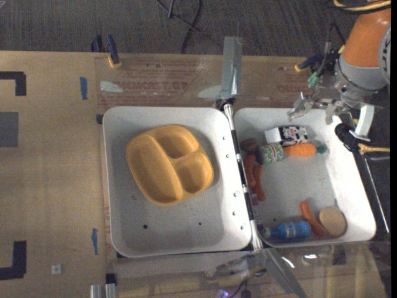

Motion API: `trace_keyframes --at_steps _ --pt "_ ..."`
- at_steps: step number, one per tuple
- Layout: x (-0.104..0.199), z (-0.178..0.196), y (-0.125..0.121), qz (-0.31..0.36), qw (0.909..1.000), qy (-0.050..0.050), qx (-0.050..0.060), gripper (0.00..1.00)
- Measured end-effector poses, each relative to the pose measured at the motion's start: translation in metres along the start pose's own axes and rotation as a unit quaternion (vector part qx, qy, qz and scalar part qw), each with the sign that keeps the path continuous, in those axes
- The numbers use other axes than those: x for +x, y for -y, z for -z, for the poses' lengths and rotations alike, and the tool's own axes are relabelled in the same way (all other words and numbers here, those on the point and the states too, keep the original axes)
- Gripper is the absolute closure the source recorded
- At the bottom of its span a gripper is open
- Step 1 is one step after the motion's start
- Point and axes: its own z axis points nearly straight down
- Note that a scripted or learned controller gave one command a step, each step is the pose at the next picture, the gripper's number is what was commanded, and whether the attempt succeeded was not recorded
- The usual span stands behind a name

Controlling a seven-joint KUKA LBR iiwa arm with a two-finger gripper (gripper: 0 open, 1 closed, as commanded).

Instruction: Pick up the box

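Note:
The box (286, 133) is a small white carton with dark print, lying in the right bin (353, 185) near its back wall. An orange carrot (302, 149) and a green can (270, 153) lie right against its front side. My gripper (317, 106) hangs over the bin's back right corner, above and to the right of the box, a short gap away from it. The grey wrist and orange band (366, 36) rise behind it toward the upper right. Nothing is seen held in the gripper.
The right bin also holds reddish sausages (254, 176) along its left wall, a blue bottle (290, 230), an orange stick (310, 217) and a tan round disc (332, 220) at the front. A yellow divided plate (169, 163) sits in the left bin (124, 228).

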Motion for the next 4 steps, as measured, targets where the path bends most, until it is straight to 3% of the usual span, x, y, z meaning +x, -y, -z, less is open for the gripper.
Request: trace_keyframes --at_steps 1,2,3,4 --pt "-0.046 -0.113 0.086 -0.06 0.9982 -0.001 0.003 0.0" --pt "-0.06 -0.123 0.118 -0.048 0.9987 -0.014 0.002 0.0" --pt "0.018 -0.123 0.082 -0.009 1.0 -0.001 -0.002 0.0" --pt "0.029 -0.084 0.094 -0.061 0.9981 0.0 0.001 0.0"
